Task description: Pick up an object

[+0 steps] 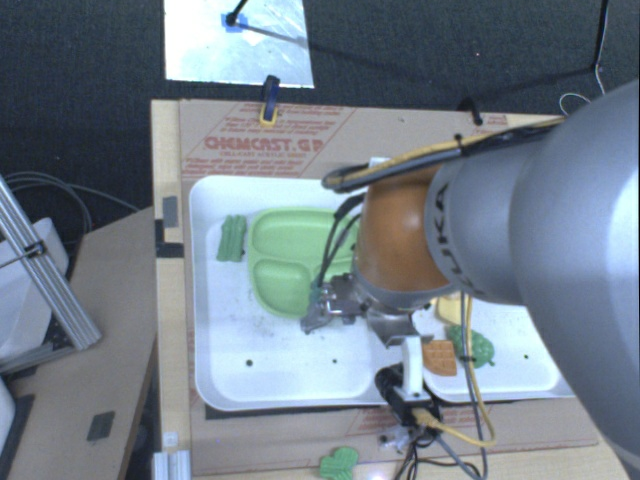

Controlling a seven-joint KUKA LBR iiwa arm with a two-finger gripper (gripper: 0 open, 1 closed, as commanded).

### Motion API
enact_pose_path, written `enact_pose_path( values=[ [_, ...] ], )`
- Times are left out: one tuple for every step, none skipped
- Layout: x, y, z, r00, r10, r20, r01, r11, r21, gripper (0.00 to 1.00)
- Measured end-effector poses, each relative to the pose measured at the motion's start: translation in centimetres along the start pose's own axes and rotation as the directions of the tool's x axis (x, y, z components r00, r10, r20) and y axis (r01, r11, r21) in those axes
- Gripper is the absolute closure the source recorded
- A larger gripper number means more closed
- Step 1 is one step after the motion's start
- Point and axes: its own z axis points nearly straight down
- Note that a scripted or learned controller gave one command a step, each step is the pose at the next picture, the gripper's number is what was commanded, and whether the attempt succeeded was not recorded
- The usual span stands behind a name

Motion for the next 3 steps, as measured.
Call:
enact_pose_path(
  values=[
    [-4.7, 5.8, -3.3, 1.000, 0.001, -0.002, -0.001, 1.000, -0.019, 0.00],
    [-12.3, 14.2, -3.3, 1.000, 0.002, 0.000, -0.002, 1.000, -0.022, 0.00],
    [-9.9, 10.4, -24.5, 1.000, -0.010, -0.006, 0.010, 0.999, -0.032, 0.00]
  ],
)
